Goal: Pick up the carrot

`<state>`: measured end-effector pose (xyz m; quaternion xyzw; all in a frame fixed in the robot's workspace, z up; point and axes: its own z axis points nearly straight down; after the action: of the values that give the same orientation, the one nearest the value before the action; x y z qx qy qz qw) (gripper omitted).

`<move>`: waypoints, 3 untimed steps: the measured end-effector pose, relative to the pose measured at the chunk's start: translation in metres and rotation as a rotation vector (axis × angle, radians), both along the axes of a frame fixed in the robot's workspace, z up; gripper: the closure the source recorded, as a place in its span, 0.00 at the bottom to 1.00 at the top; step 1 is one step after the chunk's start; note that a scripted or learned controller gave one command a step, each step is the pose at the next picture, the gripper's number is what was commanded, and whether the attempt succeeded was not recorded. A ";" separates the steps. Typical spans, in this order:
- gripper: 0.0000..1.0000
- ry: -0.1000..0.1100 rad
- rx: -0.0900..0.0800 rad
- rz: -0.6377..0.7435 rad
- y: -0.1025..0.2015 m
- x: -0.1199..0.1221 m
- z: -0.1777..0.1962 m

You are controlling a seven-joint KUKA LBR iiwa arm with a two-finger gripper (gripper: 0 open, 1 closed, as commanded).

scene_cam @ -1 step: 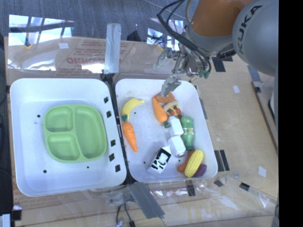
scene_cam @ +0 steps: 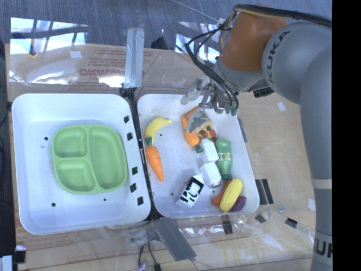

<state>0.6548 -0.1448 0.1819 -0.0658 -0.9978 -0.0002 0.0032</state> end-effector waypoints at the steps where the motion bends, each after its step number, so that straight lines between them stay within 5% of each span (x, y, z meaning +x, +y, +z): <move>1: 0.00 0.000 0.000 -0.018 -0.002 -0.025 -0.094; 2: 1.00 -0.011 -0.002 -0.010 0.000 -0.021 -0.078; 3: 1.00 -0.012 -0.003 -0.109 -0.025 -0.016 -0.028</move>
<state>0.6388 -0.1699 0.1537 -0.1198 -0.9928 0.0010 -0.0029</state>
